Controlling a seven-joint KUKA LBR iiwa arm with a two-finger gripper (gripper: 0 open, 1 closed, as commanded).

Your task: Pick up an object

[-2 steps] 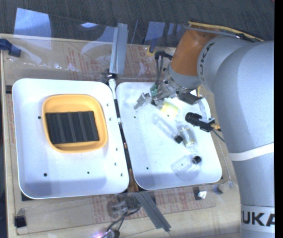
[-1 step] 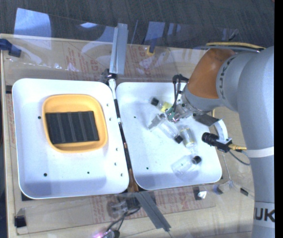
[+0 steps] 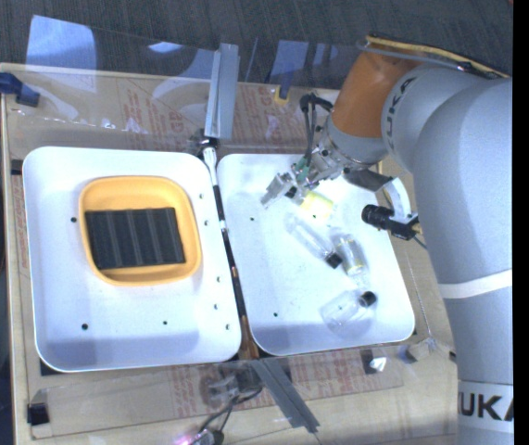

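My gripper [image 3: 287, 184] is low over the back of the right bin [image 3: 273, 323], reaching in under the orange-banded wrist. Just right of it lies a small pale yellow object [image 3: 318, 205]. Nearer the front lie a clear tube [image 3: 308, 235], a clear bottle with a yellowish inside [image 3: 349, 253] and a clear piece with a black cap [image 3: 346, 309]. From this angle nothing is visibly held by the gripper.
The left bin [image 3: 60, 313] holds a yellow tray with a dark ribbed insert [image 3: 136, 235]. A metal divider rail [image 3: 220, 91] runs between the bins at the back. The grey arm [image 3: 459, 174] covers the bench's right side.
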